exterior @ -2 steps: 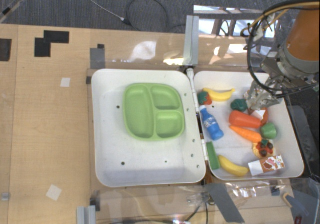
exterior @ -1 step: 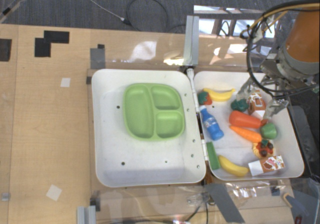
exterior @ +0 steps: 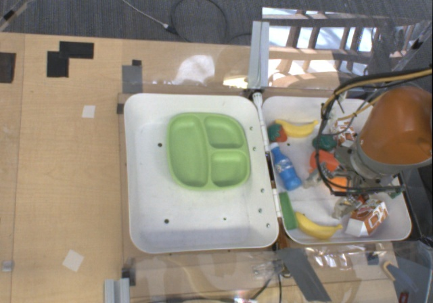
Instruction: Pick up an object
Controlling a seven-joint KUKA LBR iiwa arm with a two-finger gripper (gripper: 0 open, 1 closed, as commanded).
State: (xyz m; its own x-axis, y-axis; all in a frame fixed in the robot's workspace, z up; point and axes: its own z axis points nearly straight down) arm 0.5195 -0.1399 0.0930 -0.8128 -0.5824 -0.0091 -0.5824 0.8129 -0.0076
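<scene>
Gripper (exterior: 352, 195) low in right bin (exterior: 399, 230), state cannot tell; carton (exterior: 369, 218) label unreadable

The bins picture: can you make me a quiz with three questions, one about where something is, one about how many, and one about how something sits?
1. Where is the green plate?
A. left bin
B. right bin
C. on the floor

2. How many bananas are there?
A. none
B. two
C. five

3. How does the blue bottle sit?
A. standing upright
B. lying on its side
C. hanging from the arm

Answers: 1 A, it lies in the middle of the left bin. 2 B, one banana near the far edge of the right bin, another banana near the front. 3 B, its length rests along the bin floor.
</scene>
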